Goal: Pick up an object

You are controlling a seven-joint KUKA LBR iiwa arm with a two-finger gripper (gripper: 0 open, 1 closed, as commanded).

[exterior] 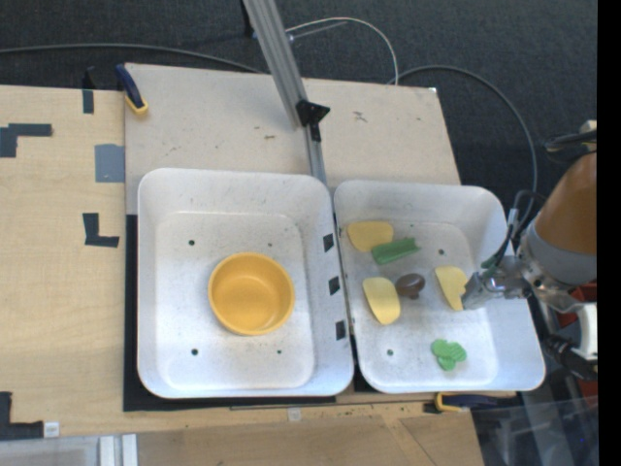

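A pale wooden bench [58,260] on dark carpet bears two shallow white bins: the left bin [155,260] holds a round yellow bowl [251,292], and the right bin [485,207] holds flat yellow pieces [381,300], a green strip [395,251], a brown lump [410,284] and a knobbly green piece [447,354]. The gripper [475,292] sits low at the right bin's right side, just beside a yellow wedge [450,286]; whether its jaws are open or closed cannot be told.

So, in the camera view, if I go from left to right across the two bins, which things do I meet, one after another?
Yellow bowl → yellow piece → brown piece → yellow wedge → gripper. The pieces higher and lower in the right bin overlap these in position, so I leave them out.
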